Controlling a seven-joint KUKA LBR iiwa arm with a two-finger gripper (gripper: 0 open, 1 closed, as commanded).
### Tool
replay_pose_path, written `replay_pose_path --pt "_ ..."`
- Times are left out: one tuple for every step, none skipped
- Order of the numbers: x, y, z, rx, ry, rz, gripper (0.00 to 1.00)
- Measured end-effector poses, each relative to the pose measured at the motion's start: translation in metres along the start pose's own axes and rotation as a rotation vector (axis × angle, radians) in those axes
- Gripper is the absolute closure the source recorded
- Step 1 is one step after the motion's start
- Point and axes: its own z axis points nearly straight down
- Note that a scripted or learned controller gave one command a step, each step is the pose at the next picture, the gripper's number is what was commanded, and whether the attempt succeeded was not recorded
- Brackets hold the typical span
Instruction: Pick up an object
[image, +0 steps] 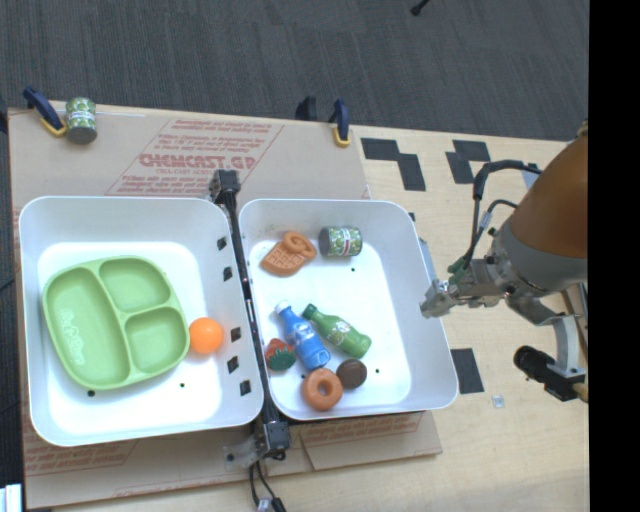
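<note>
The right bin (400, 225) holds an orange croissant-like toy (288, 253), a small green can (341, 241), a blue bottle (303, 338), a green bottle (338, 332), a strawberry-like piece (279, 354), a brown donut (323, 389) and a dark brown ball (351, 374). My gripper (437, 300) hangs over that bin's right rim, to the right of the objects, with nothing visible between its fingers. The arm's orange band (555, 205) is at the right edge.
The left bin (40, 215) holds a green divided plate (113, 320) and an orange ball (205, 336) beside it. A cardboard sheet (200, 150) lies behind the bins with blue clamps and a small can (81, 118) at its far left corner.
</note>
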Motion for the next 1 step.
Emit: replay_pose_path --pt "0.0227 -0.0001 0.0033 0.005 0.002 -0.001 1.0"
